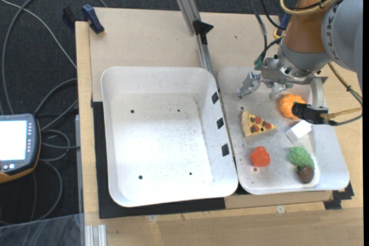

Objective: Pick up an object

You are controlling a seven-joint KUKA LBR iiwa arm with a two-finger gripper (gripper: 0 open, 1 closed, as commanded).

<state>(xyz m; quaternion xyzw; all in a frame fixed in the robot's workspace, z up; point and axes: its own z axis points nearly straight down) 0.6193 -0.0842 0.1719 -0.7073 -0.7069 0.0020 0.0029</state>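
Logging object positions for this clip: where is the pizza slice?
The pizza slice lies in the right bin, near its left wall, above the red toy and left of the white block.

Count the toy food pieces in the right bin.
4: pizza slice at the left, tomato below it, orange by the arm, broccoli at the lower right. The arm may hide more.

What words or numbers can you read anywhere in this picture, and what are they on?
None can be read.
The glowing screen of the handheld grey and orange control pendant at the left edge is washed out white; any text is too blurred to read.
The small black square tabs between the two shallow white bins carry no legible marks.
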